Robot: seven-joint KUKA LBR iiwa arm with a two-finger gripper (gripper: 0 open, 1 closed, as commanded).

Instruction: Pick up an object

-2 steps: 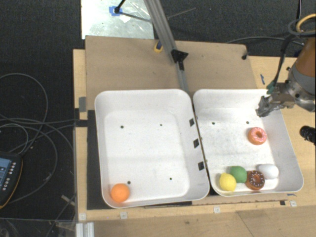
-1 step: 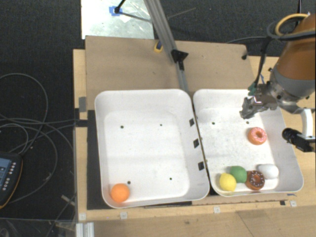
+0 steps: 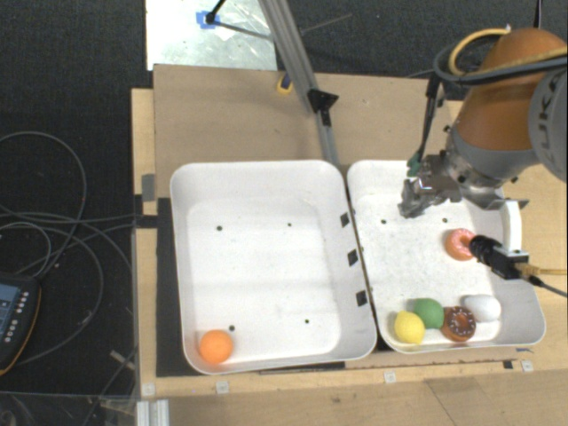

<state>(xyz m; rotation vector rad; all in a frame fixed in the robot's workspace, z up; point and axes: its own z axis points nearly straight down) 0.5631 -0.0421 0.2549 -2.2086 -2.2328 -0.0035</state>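
Objects number six in all, five in the right bin (image 3: 382,264) and one in the left bin (image 3: 257,185). The single one on the left is an orange ball (image 3: 216,346), lying near that bin's front left corner, well apart from everything else. In the right bin, a pink frosted doughnut (image 3: 460,244) lies alone toward the right wall, about midway along it. The other four cluster at the front edge: a yellow ball (image 3: 408,327), a green ball (image 3: 429,311) just behind and touching it, a brown sprinkled doughnut (image 3: 459,324) beside the green one, and a white rounded piece (image 3: 482,307) at the far right of the group, next to the brown doughnut. The one arm (image 3: 510,105) reaches in from the right, its orange band above the wrist, and its gripper (image 3: 414,204) hangs over the rear part of the right bin, well apart from the cluster and some way left of the pink doughnut. Whether the claw is open or closed cannot be told from this slant. Nothing visible sits at its tip. Two white bins stand side by side on the brown bench (image 3: 222,114).
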